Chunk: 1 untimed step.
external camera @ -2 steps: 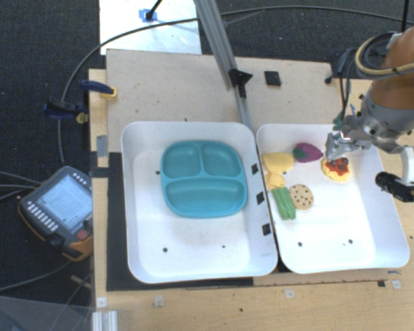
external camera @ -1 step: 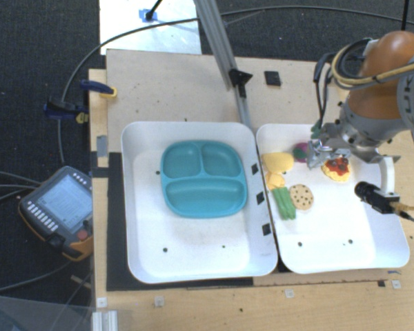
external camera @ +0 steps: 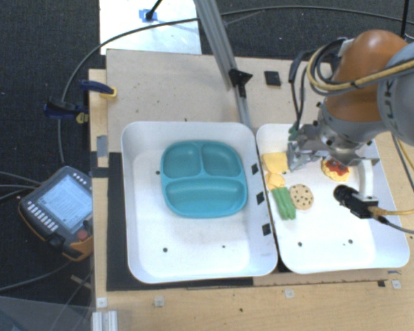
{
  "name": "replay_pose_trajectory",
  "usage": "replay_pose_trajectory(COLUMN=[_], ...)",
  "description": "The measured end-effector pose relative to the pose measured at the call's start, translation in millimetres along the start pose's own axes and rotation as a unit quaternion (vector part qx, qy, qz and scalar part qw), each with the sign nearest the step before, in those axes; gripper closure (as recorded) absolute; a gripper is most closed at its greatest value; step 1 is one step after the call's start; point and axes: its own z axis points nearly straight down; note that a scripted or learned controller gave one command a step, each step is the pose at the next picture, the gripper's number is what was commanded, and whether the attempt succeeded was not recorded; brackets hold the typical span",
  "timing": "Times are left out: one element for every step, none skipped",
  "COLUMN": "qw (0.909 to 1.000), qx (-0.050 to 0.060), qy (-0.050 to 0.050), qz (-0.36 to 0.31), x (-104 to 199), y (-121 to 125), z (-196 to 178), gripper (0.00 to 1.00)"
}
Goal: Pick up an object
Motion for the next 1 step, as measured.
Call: replay_pose_trajectory(qw=[1.0], qx=[0.0], qy=[0.0], qz=[-0.001], x=[59.2], y=[-19.5], z=[-6.1], gripper=[1.0])
